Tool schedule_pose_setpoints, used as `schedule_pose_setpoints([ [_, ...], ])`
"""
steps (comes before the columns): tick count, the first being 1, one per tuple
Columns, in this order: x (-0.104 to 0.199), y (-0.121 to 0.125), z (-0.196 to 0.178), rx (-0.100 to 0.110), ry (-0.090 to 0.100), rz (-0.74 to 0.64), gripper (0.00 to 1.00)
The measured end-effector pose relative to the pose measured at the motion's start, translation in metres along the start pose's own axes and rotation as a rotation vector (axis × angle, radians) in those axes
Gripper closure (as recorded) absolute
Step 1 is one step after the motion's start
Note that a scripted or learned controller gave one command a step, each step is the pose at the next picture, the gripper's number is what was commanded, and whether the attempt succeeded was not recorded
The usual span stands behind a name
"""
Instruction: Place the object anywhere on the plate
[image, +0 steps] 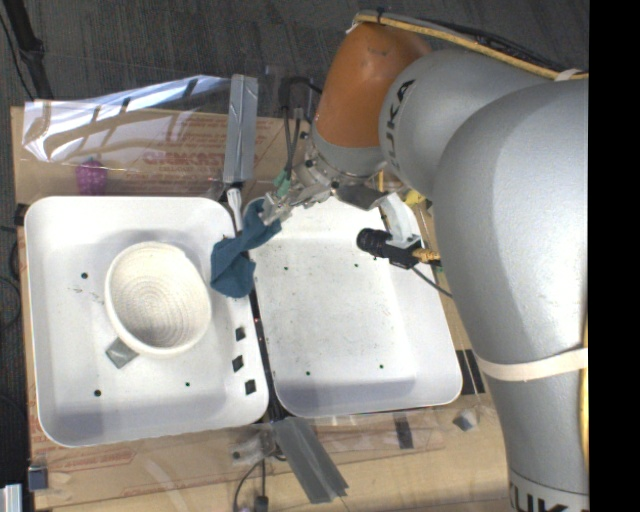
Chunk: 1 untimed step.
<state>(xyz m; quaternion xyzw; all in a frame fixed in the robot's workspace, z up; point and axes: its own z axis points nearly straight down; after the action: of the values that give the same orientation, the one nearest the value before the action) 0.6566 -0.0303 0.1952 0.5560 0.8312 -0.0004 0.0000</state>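
A blue cloth (237, 258) hangs from my gripper (268, 207), whose fingers are shut on the cloth's top end. The cloth dangles over the ridge between the two bins, its lower part over the left bin's right edge. A white ribbed plate (157, 297) lies in the left bin, left of the cloth and a short way below it. The grey arm with its orange band reaches in from the upper right.
The left bin (60, 400) also holds a small grey piece (119, 353) at the plate's lower left. The right bin (340, 340) lies under the arm. A black cylindrical part (385, 246) sticks out from the wrist over the right bin.
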Motion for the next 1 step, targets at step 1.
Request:
schedule_pose_setpoints([
  [1, 0.1146, -0.0592, -0.0347, 0.002, 0.001, 0.066, 1.00],
])
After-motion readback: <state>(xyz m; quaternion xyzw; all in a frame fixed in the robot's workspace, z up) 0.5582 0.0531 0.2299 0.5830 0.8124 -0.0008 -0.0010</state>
